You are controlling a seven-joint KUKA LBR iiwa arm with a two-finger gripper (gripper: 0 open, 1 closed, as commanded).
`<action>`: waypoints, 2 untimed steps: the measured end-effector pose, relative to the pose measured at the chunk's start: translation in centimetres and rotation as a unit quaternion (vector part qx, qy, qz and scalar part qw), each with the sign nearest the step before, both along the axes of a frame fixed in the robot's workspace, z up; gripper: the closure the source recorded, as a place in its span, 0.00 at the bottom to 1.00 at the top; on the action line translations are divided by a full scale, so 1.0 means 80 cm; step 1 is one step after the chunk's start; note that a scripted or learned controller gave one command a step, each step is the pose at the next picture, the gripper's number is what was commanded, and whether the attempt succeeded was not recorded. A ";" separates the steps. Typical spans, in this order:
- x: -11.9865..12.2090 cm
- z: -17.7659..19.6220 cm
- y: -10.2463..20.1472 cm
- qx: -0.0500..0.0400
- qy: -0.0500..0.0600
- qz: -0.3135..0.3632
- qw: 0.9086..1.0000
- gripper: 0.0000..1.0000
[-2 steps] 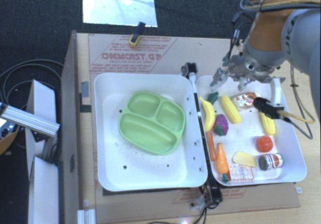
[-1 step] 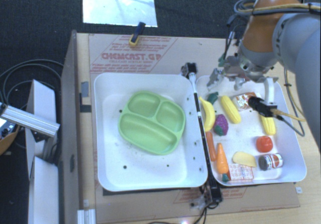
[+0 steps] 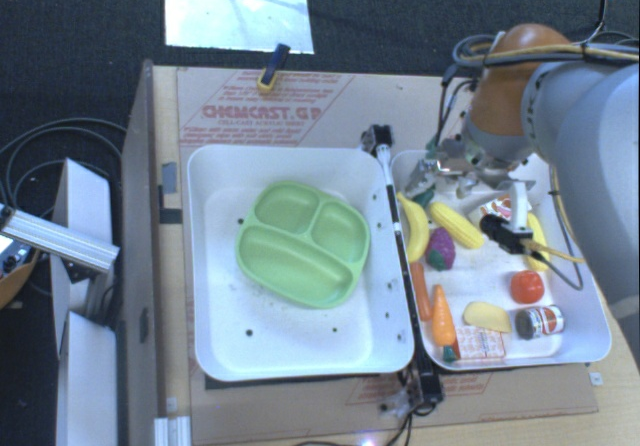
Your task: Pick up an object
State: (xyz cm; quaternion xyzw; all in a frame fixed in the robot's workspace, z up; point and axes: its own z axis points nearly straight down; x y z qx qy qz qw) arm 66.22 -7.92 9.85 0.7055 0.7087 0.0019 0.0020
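A: Camera view: how many things are counted in each bin?

B: In the left bin (image 3: 215,334) one green divided plate (image 3: 303,244) is seen. In the right bin (image 3: 590,329) lie two bananas (image 3: 413,224), one corn cob (image 3: 456,224), one purple fruit (image 3: 440,249), two carrots (image 3: 442,319), one tomato (image 3: 527,286), one lemon-yellow piece (image 3: 485,315) and one small can (image 3: 538,321).

A: How is the arm posed?

B: The arm (image 3: 570,104) is bent down over the right bin's far end, the gripper (image 3: 440,174) just above the bananas. Whether the jaws are spread cannot be told.

A: Any writing?

B: "CHEMCAST GP" is printed in red on the cardboard (image 3: 260,114).
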 end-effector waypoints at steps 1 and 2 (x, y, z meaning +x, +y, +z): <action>0.001 0.012 0.000 0.000 0.000 0.000 1.000 1.00; 0.000 0.011 0.000 0.000 0.000 0.000 1.000 0.00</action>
